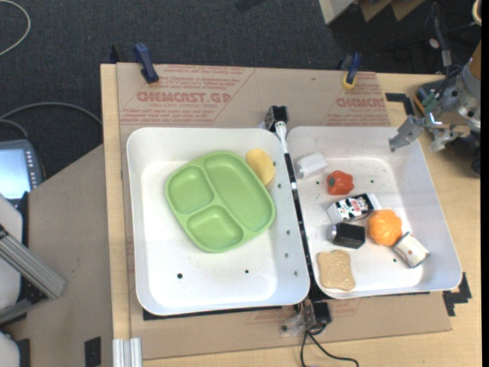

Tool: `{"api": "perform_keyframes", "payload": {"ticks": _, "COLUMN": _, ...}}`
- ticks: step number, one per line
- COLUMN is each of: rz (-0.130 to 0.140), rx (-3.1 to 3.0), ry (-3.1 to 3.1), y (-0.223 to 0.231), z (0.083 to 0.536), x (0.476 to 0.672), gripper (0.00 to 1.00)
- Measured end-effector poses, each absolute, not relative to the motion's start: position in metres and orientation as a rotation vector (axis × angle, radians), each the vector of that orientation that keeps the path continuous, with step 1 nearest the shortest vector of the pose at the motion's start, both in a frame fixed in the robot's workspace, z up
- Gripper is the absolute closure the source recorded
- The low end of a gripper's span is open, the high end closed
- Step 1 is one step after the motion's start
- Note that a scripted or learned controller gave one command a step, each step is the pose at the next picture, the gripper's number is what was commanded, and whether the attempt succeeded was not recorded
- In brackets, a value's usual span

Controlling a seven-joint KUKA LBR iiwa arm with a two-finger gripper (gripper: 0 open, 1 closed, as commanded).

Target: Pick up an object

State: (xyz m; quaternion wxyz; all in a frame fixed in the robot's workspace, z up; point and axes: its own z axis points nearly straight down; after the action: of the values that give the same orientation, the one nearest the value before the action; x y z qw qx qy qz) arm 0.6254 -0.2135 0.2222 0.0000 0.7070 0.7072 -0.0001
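Toast slice [336,270] lies nearest, in the right bin [428,205] with an orange [384,227], a tomato [340,181] and small packets — my fingers [412,128] hover over its far right corner, whether apart or together I cannot tell.

A brown board [183,90] printed with red lettering lies under two white bins and fills most of the frame. A blue clamp [145,61] grips its top edge at upper left, and a yellow-and-blue clamp [351,70] grips it at upper centre-right. Dark carpet [153,14] covers the floor along the top. A thin white cable [17,21] loops at far upper left. A metal rail [30,270] slants at lower left.
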Motion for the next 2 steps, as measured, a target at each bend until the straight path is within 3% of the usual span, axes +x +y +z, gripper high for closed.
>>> {"api": "perform_keyframes", "payload": {"ticks": 1, "rz": -0.006, "rx": 2.227, "ry": 2.227, "y": -0.202, "z": 0.128, "x": 0.607, "gripper": 0.0}}
{"api": "perform_keyframes", "payload": {"ticks": 2, "rz": 0.005, "rx": 2.219, "ry": 2.213, "y": -0.147, "z": 0.1, "x": 0.627, "gripper": 0.0}}
